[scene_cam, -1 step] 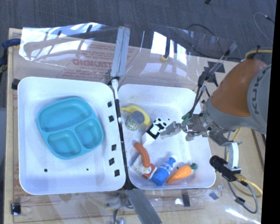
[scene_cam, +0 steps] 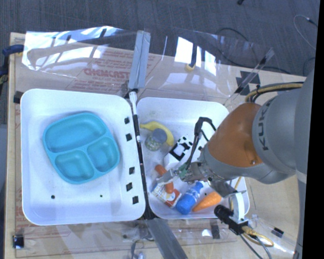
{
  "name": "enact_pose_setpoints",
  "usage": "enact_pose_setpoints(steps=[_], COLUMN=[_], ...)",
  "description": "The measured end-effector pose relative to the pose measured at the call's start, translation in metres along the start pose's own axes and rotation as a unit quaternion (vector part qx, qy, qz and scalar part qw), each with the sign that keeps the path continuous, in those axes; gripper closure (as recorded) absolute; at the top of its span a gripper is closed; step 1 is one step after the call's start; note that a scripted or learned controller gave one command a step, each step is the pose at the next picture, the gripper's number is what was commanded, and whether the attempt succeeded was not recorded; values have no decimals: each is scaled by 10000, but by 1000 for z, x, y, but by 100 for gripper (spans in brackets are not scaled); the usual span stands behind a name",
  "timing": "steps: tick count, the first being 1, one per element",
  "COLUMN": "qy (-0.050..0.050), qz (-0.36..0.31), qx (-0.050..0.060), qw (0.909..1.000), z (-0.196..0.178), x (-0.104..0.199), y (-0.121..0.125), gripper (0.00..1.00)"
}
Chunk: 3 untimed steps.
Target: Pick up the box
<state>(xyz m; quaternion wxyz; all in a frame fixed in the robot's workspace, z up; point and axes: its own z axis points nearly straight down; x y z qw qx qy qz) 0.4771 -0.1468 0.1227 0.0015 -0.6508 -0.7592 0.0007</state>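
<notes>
You see the grey-and-orange arm's gripper (scene_cam: pixel 188 172) low over the right white bin's (scene_cam: pixel 152 110) clutter, reaching for the small white-and-orange box (scene_cam: pixel 167 194) just beside it, finger state impossible to tell; next comes closing squarely on it.

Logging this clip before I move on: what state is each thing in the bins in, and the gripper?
Blue divided plate: flat in the left bin, nothing on it.
Box: lying in the right bin among clutter, not lifted.
Blue bottle: on its side.
Carrot: lying flat.
Gripper: low over the clutter, fingers hidden.
</notes>
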Motion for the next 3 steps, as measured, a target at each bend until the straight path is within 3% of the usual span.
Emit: enact_pose_setpoints(steps=[1, 2, 3], qy=[-6, -12, -3], qz=[150, 118, -24], qx=[-13, -16, -9], qw=[9999, 9999, 10000], z=[32, 22, -68], x=[-13, -14, 58], y=[24, 25, 28], gripper=[0, 100, 100])
